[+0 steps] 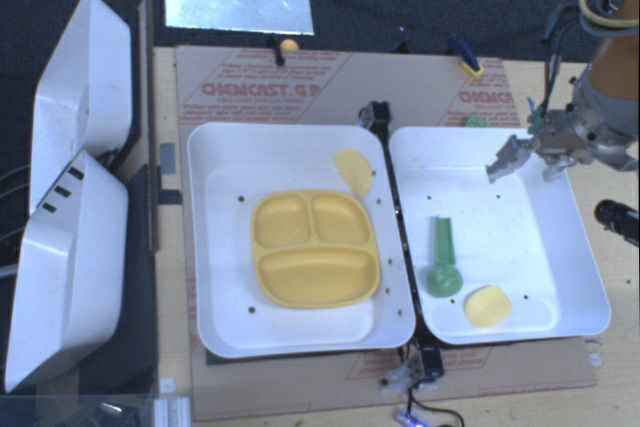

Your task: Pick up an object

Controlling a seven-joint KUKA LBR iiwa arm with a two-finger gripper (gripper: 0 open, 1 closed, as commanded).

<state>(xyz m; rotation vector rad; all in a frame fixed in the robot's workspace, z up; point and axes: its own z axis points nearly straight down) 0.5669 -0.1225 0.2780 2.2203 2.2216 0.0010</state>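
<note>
Overhead, the end effector (530, 158) hovers open above the right bin's (575, 215) edge.

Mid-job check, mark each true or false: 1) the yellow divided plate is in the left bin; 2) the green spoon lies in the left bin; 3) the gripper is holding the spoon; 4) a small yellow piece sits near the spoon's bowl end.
1) True: the divided plate lies in the left bin.
2) False: the green spoon lies in the right bin.
3) False: the gripper is apart from it, over the bin's far side.
4) True: the yellow piece lies beside it.
</note>
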